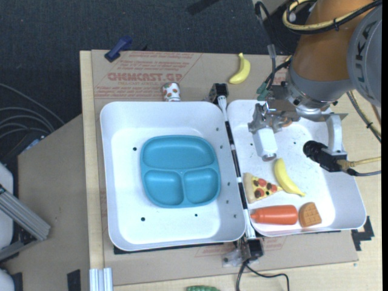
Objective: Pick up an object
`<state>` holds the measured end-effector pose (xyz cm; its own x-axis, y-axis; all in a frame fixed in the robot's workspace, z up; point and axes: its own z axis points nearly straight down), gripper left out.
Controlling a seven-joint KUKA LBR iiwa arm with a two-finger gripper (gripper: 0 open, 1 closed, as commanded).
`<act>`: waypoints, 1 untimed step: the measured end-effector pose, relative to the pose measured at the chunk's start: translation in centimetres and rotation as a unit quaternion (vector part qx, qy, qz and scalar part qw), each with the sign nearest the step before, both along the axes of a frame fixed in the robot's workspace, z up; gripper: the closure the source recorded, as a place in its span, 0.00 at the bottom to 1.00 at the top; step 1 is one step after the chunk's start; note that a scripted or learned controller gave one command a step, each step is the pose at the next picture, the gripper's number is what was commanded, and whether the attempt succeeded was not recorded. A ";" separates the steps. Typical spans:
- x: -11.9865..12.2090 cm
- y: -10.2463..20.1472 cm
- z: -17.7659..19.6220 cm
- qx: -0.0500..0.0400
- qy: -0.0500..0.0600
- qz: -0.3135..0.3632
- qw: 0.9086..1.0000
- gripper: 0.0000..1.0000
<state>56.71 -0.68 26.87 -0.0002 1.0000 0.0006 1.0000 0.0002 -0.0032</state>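
Banana (287, 177) beside pizza slice (260, 187) and carrot (274, 214); gripper (265, 147) jaws' state unclear.

In the right bin (345, 214) we saw four toy foods clustered toward its near edge. A yellow banana (287, 177) lay slanted near the middle, its lower end pointing to the near right corner. Just left of it, against the bin's left wall, lay a pizza slice (259, 187) with red toppings. Along the near edge an orange-red sausage-like piece (274, 214) lay lengthwise, and a brown cracker-like piece (310, 214) sat touching its right end.
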 end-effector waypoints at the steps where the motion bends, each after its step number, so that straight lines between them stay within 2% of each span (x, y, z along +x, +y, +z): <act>1: 4.3 -1.1 -0.9 -0.001 -0.002 0.000 1.000 1.00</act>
